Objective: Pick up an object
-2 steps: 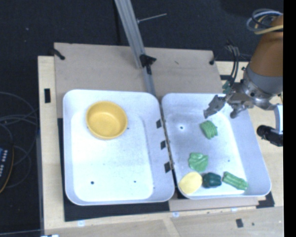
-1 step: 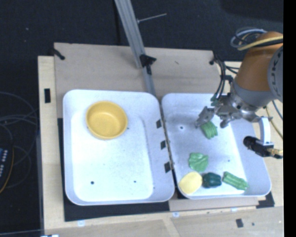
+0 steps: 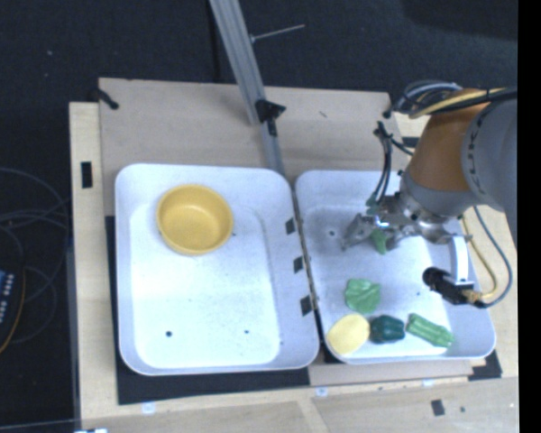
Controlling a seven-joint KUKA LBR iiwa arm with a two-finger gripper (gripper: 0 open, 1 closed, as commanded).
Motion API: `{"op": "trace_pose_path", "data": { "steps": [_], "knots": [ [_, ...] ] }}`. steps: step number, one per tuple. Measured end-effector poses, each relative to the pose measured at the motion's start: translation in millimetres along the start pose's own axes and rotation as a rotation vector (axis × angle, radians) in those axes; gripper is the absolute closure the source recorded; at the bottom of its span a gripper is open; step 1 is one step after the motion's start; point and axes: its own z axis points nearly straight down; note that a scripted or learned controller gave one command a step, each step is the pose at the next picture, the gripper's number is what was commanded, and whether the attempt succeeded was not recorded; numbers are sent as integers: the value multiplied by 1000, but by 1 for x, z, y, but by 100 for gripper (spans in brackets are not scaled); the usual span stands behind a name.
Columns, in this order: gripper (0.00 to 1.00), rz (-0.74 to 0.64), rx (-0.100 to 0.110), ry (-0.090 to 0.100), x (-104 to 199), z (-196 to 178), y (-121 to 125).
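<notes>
The tabletop (image 3: pixel 189 115) carries 2 shallow white bins side by side. The left bin (image 3: pixel 207 332) holds a yellow bowl (image 3: pixel 195 218) in its upper left part, upright. The arm (image 3: pixel 455 156), grey with an orange band, reaches in from the right over the right bin (image 3: pixel 329 197). Its pincer (image 3: pixel 371 233) hangs low over the upper middle of that bin, a small green piece (image 3: pixel 380 241) showing at its tips; whether it is gripped or merely beneath, I cannot tell, nor how wide the pincer stands. Along the bin's lower edge lie 4 things: a light green lump (image 3: pixel 362 294), a yellow ball (image 3: pixel 348 333) touching a dark green piece (image 3: pixel 387 328), and a green oblong piece (image 3: pixel 429 330) just beside it.
</notes>
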Motion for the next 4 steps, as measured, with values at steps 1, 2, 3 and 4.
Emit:
{"op": "trace_pose_path", "data": {
  "steps": [1,2,3,4],
  "knots": [
    [0,0,-3,-1,-1,33,0],
    [100,1,-7,0,-1,21,1],
    [100,-1,-10,0,8,-32,-3],
    [100,-1,-11,-1,13,-92,2]
  ]
}}
